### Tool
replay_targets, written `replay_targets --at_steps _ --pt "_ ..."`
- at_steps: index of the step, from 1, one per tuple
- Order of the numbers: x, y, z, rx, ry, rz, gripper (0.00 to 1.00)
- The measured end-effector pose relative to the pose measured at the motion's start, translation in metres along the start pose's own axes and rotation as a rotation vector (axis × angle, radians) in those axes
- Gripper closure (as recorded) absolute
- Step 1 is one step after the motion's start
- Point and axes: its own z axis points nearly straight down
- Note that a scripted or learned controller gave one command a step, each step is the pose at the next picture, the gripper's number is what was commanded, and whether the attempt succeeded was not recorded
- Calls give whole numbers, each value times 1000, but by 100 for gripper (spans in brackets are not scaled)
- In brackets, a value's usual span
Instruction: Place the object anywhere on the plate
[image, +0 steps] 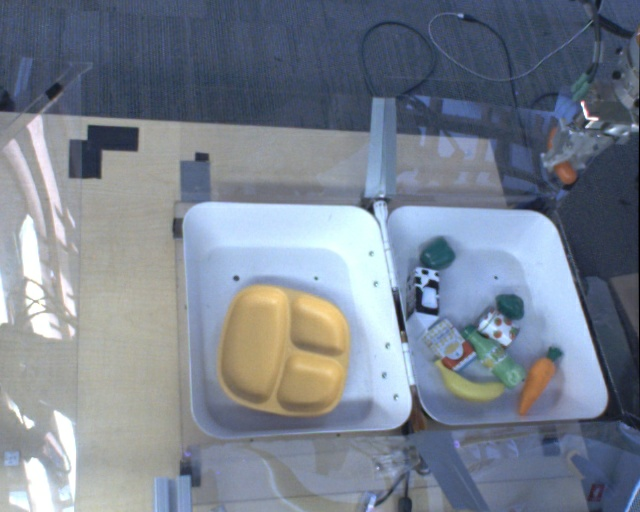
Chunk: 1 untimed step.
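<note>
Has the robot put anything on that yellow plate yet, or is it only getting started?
Only getting started. Done: nothing lies on the yellow plate in the left bin. In hand: nothing I can see; the claw sits beyond the bins' far right corner. Left: picking a toy, perhaps the carrot or banana, and carrying it over.

A yellow plate (284, 349), an orange carrot (537, 382), a black-and-white cow (428, 291), white bins (200, 300).

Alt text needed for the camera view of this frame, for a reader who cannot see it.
A yellow sectioned plate lies alone in the left white bin, while the right white bin holds small toy foods, among them a carrot, a banana and a black-and-white carton. The gripper hangs beyond the right bin's far corner, at the view's upper right.
</note>
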Motion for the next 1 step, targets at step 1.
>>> replay_targets --at_steps 1 --pt "2 2 -12 -6 -3 -8 100"
